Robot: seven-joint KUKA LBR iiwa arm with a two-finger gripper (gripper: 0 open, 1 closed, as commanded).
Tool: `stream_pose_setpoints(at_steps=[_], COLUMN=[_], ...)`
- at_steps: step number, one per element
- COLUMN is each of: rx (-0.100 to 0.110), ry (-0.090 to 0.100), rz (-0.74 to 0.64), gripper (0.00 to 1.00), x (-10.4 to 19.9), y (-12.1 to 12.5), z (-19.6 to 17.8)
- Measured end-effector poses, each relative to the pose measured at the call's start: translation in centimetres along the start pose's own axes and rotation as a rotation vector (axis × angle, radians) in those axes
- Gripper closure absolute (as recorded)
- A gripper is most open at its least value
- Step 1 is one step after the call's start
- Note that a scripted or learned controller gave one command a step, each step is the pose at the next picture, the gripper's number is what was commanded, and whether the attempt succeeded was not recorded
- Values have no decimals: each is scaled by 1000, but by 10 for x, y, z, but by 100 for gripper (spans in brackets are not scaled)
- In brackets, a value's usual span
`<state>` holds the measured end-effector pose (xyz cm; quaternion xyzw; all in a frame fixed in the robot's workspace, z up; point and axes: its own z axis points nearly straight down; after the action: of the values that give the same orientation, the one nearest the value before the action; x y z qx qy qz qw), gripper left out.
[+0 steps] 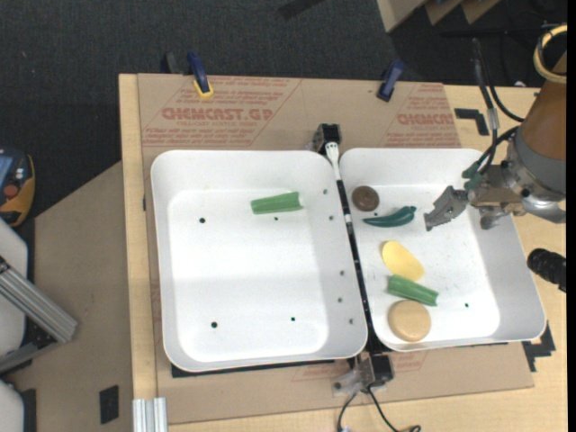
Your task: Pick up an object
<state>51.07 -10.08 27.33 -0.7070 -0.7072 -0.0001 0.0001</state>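
The right bin (pixel 504 268) holds a brown round piece (pixel 364 198), a dark green curved piece (pixel 393 216), a yellow lump (pixel 401 261), a green wedge (pixel 412 290) and a tan disc (pixel 409 320). A green block (pixel 275 203) lies alone in the left bin (pixel 180 241). My gripper (pixel 463 216) hangs over the upper right part of the right bin, to the right of the dark green piece. It is open, and nothing sits between its fingers.
The bins meet along a black hinge strip (pixel 346 241). Blue clamps (pixel 198 72) hold the cardboard sheet at the back. A black knob (pixel 549 266) sticks out beside the right bin's edge.
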Motion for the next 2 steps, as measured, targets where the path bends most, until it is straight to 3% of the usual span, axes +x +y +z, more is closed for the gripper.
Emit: stream_pose_setpoints(at_steps=[1, 2], rx=[13, -4], ry=[5, 1], rz=[-9, -4], gripper=[0, 0], x=[93, 113], y=[-17, -31], z=[94, 39])
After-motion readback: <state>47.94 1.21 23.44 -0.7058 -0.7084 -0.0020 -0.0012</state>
